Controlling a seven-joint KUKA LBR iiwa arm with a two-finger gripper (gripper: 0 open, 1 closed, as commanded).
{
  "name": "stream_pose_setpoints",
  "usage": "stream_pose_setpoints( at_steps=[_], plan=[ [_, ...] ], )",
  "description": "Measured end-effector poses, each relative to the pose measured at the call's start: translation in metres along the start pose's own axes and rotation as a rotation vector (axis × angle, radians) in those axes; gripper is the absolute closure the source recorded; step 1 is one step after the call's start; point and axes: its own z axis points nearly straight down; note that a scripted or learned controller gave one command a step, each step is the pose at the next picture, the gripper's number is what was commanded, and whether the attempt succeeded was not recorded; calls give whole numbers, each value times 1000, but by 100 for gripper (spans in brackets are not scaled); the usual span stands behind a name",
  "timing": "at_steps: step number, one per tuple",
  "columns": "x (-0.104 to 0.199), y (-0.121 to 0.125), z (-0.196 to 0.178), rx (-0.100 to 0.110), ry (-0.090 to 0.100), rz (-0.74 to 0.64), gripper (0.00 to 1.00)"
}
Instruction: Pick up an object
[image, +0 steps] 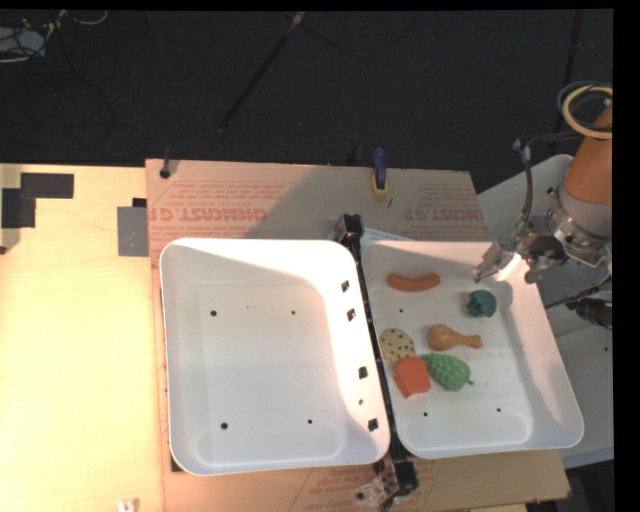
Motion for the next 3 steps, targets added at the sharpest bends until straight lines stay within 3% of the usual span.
stream_pose_setpoints(
  at_steps=[1, 2, 3],
  plan=[
    [53, 19, -35, -5, 1, -4, 0],
    [51, 18, -43, 0, -1, -6, 100],
    [102, 1, -182, -12, -1, -5, 100]
  ],
)
